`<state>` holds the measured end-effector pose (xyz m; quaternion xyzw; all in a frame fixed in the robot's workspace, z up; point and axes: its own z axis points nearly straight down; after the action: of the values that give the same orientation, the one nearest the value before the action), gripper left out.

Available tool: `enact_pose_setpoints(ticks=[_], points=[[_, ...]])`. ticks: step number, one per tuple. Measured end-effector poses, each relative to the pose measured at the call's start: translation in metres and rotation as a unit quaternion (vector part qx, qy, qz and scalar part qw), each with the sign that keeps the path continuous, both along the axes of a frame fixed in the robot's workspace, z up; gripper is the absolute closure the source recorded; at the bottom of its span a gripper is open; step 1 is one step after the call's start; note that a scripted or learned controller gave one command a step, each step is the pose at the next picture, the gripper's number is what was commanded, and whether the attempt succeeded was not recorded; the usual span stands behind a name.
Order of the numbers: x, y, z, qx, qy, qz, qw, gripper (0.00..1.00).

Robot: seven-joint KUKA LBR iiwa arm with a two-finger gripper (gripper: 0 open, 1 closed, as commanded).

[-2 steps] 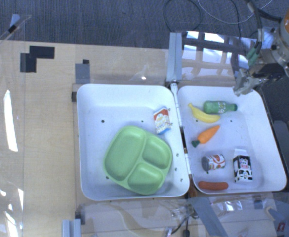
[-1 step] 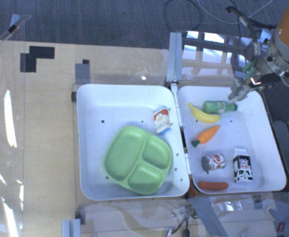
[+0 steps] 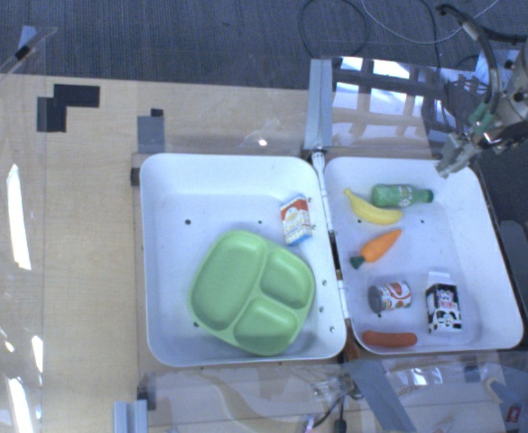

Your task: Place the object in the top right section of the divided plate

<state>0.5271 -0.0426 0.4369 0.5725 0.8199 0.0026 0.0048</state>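
From my seat the gripper (image 3: 453,156) hangs over the far right corner of the right bin (image 3: 507,314), and I cannot tell how it is set; nothing shows in it.

The task does not name its object, so I judge it to be 1 of the 6 in that bin. Nearest, just toward the camera and to the left of the gripper, are the green bottle (image 3: 402,194) and the banana (image 3: 372,208), touching, both with long axes running roughly left to right. Further toward me lie the carrot (image 3: 377,245), tilted, then the can (image 3: 389,297), the cow-print carton (image 3: 442,308) and the sausage (image 3: 389,339) near the front wall.

The divided plate (image 3: 253,291) sits in the left bin (image 3: 169,188), well apart from the gripper, down and to the left. Its top right section (image 3: 286,278) lies just below a small carton (image 3: 296,220), so I expect little room on that side.
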Motion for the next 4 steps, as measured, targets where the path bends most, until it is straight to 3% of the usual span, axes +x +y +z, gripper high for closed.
enact_pose_setpoints(ticks=[1, 2, 3, 4], points=[[-0.030, -0.085, -0.028, -0.0007, 0.001, 0.009, 1.0000, 1.00], [0.002, -0.110, -0.063, -0.0020, 0.001, 0.148, 0.9889, 1.00], [0.004, -0.163, 0.001, -0.0030, -0.001, 0.096, 0.9954, 1.00], [-0.038, -0.145, 0.001, -0.0039, 0.000, 0.188, 0.9821, 1.00]])
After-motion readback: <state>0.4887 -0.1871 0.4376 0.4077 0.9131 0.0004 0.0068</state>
